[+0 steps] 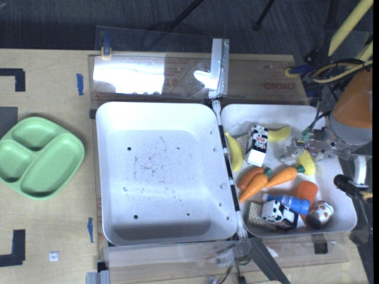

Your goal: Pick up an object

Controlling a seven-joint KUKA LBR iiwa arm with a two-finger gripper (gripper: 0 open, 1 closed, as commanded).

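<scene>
My grey claw (308, 142) hung low over the right shallow white plastic bin (346, 220), beside a small yellow corn cob (307, 163); I could not tell its state. Two orange plastic carrots (266, 179) lay mid-bin, touching nothing of mine.

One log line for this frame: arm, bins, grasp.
arm: over right bin's right edge | toys: carrots, banana, others | left bin | grasp: not seen
</scene>
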